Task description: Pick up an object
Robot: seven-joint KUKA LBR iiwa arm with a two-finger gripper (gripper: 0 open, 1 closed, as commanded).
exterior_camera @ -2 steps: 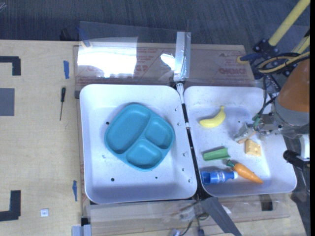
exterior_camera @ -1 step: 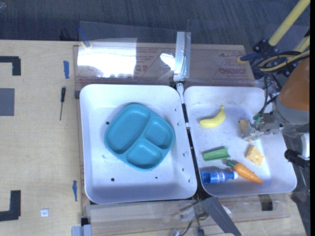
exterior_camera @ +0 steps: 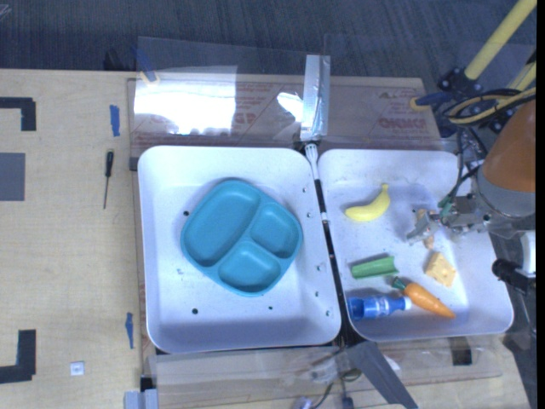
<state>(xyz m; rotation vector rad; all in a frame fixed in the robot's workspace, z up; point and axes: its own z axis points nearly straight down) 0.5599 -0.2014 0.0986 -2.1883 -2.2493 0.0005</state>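
Gripper (exterior_camera: 423,226) low in right bin (exterior_camera: 485,164); finger spread unclear, hold cannot tell. Cheese wedge (exterior_camera: 440,269) just below it, banana (exterior_camera: 370,207) to its left, carrot (exterior_camera: 428,300) further below. Risk: closing on bare floor, or nudging cheese against carrot.

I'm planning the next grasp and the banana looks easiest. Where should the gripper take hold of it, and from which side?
Grip the banana across its thick middle, coming straight down from above. It lies flat and alone on the right bin floor, clear of the wall, so fingers can probably close across its narrow width, one on each curved side.
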